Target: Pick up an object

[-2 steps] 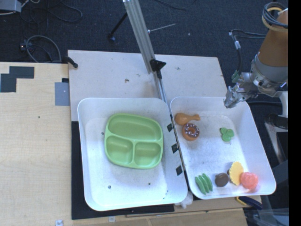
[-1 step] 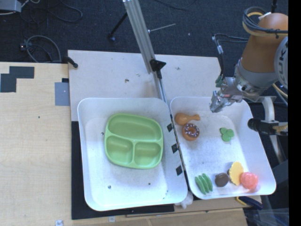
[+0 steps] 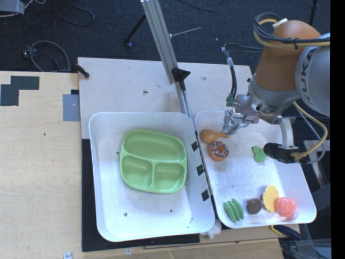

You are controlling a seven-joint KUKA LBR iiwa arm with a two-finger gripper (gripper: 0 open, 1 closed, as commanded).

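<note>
Here the gripper [image 3: 233, 124] hangs beside the orange toy [image 3: 210, 136] (finger state: cannot tell); I'd centre squarely over it, clear of the doughnut [image 3: 219, 151], before closing.

1. We see the gripper [image 3: 230, 125] low over the right bin [image 3: 302, 185], near its back left corner.
2. Its tip sits just beside an orange toy [image 3: 209, 136]; contact we cannot tell.
3. A chocolate doughnut [image 3: 218, 150] lies just in front of that orange piece.
4. A small green piece [image 3: 259, 154] rests toward the bin's right side.
5. Along the front: green beans [image 3: 233, 210], a brown lump [image 3: 254, 205], a yellow piece [image 3: 270, 197], a pink one [image 3: 285, 206].
6. The left bin [image 3: 105, 198] holds a green divided plate [image 3: 153, 161].
</note>
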